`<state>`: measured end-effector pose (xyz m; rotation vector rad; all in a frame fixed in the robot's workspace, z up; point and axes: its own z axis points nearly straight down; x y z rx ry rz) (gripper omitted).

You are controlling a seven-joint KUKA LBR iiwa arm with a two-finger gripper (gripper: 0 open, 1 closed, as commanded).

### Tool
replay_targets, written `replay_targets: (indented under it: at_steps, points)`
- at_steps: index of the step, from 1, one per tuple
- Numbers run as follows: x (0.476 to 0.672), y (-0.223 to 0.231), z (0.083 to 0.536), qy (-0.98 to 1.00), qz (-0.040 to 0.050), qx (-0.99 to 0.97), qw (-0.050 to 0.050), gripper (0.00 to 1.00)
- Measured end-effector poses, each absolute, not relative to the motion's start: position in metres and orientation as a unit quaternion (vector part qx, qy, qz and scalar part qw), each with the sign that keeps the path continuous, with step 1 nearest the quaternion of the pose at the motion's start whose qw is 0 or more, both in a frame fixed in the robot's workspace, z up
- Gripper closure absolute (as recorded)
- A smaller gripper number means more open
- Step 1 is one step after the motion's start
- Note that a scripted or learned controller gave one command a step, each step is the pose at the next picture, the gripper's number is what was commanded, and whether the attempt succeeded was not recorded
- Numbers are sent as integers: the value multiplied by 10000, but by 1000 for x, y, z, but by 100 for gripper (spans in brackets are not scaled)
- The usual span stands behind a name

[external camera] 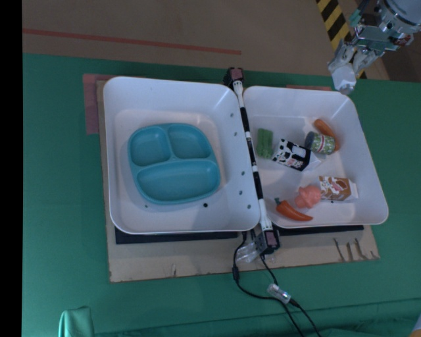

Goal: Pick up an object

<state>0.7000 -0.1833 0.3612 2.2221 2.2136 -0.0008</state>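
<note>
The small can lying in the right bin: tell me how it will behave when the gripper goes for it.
The small can lies on its side, so a nudge would probably roll it. It touches the orange carrot and sits close to the cow-print carton, so fingers may bump those first. Its rounded wall looks smooth, perhaps slippery; it is likely light.

We see a green cloth covering the bench, with a sheet of brown cardboard laid flat on it. Beyond the cloth lies a brown floor crossed by a thin red line, and yellow-and-black hazard striping marks the far right.
</note>
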Motion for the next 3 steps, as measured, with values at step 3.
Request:
replay_targets:
  at_steps: [3]
  points:
    - [650, -129, 349, 7062, 6, 7080, 16, 100]
